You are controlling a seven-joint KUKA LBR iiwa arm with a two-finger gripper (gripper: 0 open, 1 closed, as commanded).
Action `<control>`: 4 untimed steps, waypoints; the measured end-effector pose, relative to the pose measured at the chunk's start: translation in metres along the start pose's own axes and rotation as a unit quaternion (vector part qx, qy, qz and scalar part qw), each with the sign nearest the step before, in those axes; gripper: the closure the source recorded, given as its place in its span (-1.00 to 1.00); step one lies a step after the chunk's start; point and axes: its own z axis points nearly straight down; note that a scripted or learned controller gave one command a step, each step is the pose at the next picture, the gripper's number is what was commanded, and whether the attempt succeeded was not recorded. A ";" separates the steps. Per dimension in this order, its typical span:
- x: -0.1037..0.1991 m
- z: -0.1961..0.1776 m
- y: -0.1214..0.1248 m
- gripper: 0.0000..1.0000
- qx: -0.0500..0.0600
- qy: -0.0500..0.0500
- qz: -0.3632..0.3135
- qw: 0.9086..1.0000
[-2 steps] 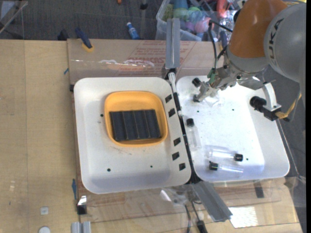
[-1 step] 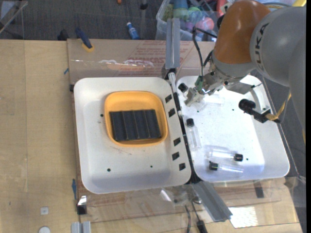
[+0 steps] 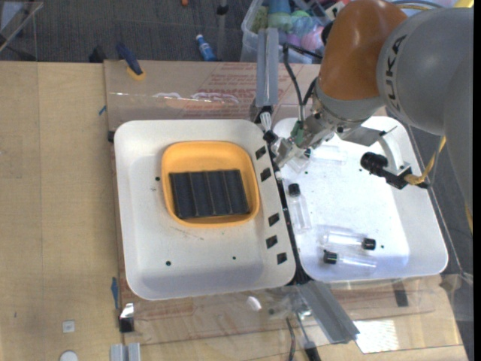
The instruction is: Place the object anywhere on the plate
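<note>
Several slick clear tubes (image 3: 347,241), easily fumbled short of the plate (image 3: 174,156); gripper (image 3: 289,147) at right bin's (image 3: 421,232) back-left corner, clasp impossible to tell.

Arm (image 3: 421,59): grey rounded casing, dark lettering partly visible, orange band (image 3: 361,47) above wrist. Black cables run along wrist to gripper (image 3: 294,143), small, metallic.

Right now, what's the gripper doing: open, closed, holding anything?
Gripper: cannot be told; it sits low over the right bin's near-left corner, its tip too blurred to read.
</note>
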 end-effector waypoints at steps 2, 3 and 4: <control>0.012 0.004 0.020 -1.00 -0.002 -0.002 -0.079 0.997; 0.004 0.008 0.032 -1.00 -0.003 -0.001 -0.071 0.997; 0.017 -0.015 0.035 -1.00 -0.003 -0.002 -0.059 0.998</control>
